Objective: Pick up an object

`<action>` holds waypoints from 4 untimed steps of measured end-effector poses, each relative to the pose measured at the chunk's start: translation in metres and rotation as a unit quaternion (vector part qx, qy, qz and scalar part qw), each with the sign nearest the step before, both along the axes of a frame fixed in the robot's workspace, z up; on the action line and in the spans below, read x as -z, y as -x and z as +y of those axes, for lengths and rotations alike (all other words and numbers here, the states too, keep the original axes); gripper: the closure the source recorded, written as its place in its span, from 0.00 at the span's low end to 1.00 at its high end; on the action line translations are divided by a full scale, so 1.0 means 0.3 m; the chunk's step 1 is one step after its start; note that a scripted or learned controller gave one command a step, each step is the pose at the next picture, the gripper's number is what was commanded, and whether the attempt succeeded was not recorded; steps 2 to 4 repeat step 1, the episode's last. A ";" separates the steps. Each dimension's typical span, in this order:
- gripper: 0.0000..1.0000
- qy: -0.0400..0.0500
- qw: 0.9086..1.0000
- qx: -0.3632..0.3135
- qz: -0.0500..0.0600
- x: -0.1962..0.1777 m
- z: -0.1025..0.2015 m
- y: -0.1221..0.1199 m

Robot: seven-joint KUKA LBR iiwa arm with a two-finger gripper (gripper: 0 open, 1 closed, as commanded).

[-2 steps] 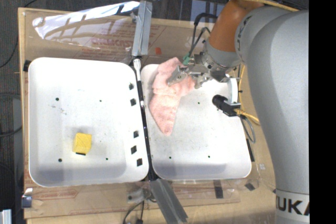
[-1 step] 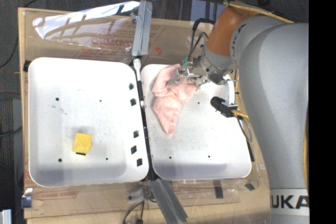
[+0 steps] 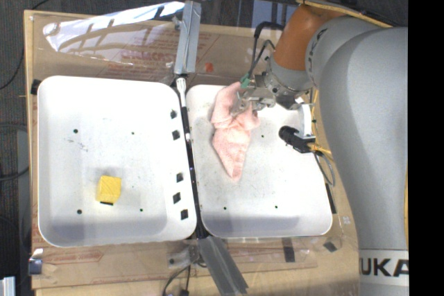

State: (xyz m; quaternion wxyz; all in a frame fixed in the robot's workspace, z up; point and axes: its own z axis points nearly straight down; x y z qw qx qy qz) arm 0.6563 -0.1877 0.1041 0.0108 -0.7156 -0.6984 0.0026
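A pink cloth [image 3: 231, 135] is in the right bin [image 3: 291, 211], bunched at its top end and trailing down toward the bin's middle. My gripper [image 3: 247, 100] is at the cloth's upper end near the bin's back edge, shut on the bunched fabric, which shows between its fingers. A small yellow block [image 3: 109, 189] lies in the left bin [image 3: 83, 114], near its front left corner, far from the gripper.
The grey arm with its orange band [image 3: 298, 38] reaches in from the right over the right bin's back right corner. A ridge with black clips [image 3: 182, 170] divides the two bins. A clear plastic sheet [image 3: 111, 28] lies behind the left bin.
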 end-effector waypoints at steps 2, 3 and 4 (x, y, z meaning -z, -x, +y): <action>1.00 0.005 1.000 -0.007 -0.009 -0.294 0.389 -0.003; 1.00 0.005 1.000 -0.007 -0.009 -0.294 0.389 -0.003; 1.00 0.005 1.000 -0.007 -0.009 -0.294 0.389 -0.003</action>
